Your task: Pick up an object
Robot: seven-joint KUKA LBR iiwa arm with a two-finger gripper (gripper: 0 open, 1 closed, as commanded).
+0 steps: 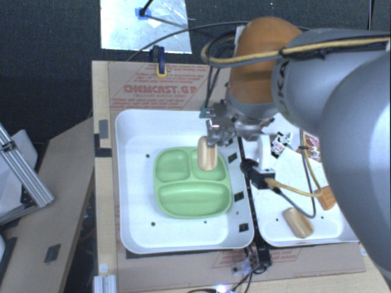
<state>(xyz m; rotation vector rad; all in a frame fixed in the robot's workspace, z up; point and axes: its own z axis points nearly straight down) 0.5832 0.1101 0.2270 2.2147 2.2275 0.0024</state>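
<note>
My gripper (211,141) hangs over the left bin (132,170), above the upper right corner of a green divided plate (186,194). A tan, rounded wooden piece (207,156) stands upright right under the gripper, its top caught between the fingers, so the gripper is shut on it. The lower end of the piece shows against the plate's upper right compartment; I cannot tell whether it touches the plate. The grey arm with its orange band fills the upper right of the view.
The right bin (287,179) holds another tan wooden piece (299,223) near its front, a small brown piece (327,199) and printed cards (280,145) at the back. Cables run along the divider between the bins.
</note>
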